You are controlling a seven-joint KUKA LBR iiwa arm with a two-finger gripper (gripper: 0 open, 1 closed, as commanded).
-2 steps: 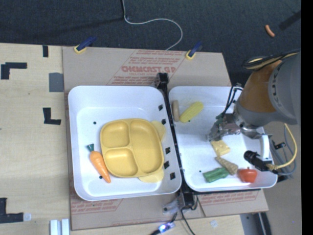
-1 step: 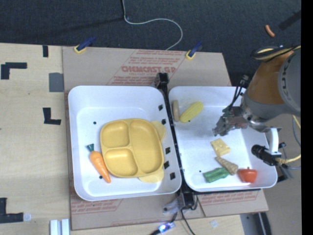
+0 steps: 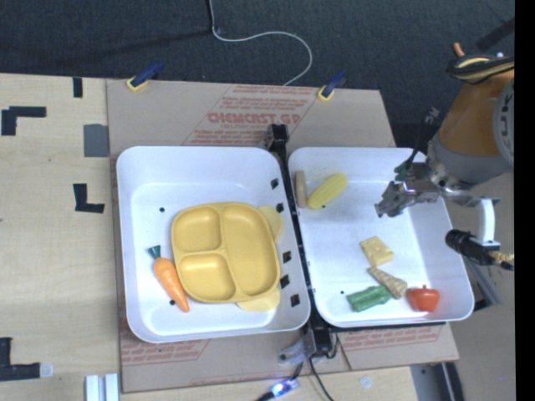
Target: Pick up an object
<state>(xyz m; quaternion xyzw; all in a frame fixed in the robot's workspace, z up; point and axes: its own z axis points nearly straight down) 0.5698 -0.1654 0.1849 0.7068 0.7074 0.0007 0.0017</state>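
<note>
The claw point(image 3: 391, 205) hangs over the right bin point(image 3: 334, 249), and I cannot tell if it is open or shut. Nothing seems to be in it. The corn point(image 3: 327, 190) and cheese point(image 3: 377, 249) lie near below, loose and apart, so either looks easy to grab.

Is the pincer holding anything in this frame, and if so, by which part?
Nothing is held. The pincer hangs above the right bin near its right wall, apart from the corn and the cheese wedge.
</note>
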